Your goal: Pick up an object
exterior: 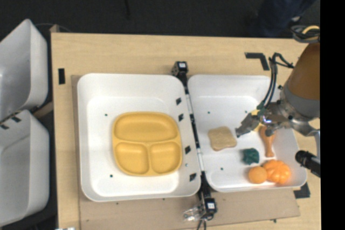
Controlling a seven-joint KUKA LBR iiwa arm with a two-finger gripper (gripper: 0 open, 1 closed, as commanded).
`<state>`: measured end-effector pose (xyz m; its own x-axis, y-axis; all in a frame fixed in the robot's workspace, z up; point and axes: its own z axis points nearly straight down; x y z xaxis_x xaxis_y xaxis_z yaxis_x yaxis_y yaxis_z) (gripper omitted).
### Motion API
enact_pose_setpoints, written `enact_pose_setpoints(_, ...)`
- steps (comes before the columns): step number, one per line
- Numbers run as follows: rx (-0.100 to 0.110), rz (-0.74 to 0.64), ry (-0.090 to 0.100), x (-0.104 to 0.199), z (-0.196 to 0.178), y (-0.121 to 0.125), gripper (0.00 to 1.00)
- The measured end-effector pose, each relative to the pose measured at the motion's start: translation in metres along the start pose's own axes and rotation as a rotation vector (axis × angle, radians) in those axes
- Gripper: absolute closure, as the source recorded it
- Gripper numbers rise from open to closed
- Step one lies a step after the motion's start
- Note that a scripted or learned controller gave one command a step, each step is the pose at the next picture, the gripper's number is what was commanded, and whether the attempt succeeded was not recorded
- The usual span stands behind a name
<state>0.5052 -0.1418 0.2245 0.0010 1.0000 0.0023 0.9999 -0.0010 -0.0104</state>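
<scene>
The right bin (226, 89) holds a tan slice of bread (222, 138), a small dark green piece (250, 156), an orange ball (257, 174), an orange pumpkin-like toy (278, 171) and an orange carrot-shaped stick (268, 143). My gripper (253, 122) hangs above the bin's right half, just right of the bread and above the green piece. Its dark fingers point down and left, with nothing visibly between them. The arm's orange band (306, 70) rises at the right edge.
The left bin (91, 116) holds a yellow divided plate (146, 143). A raised divider (190, 126) with black clips separates the bins. White seats (19, 72) stand beyond the bench's left edge. A black cable (272, 81) runs along the arm.
</scene>
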Motion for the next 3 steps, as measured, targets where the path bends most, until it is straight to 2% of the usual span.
enact_pose_setpoints(1,-0.01,-0.003,-0.002,0.0,-0.005,0.002,0.0)
enact_pose_setpoints(2,-0.005,-0.001,-0.002,0.001,0.056,0.01,0.0)
enact_pose_setpoints(3,-0.003,0.001,-0.002,-0.001,0.117,0.001,0.0)
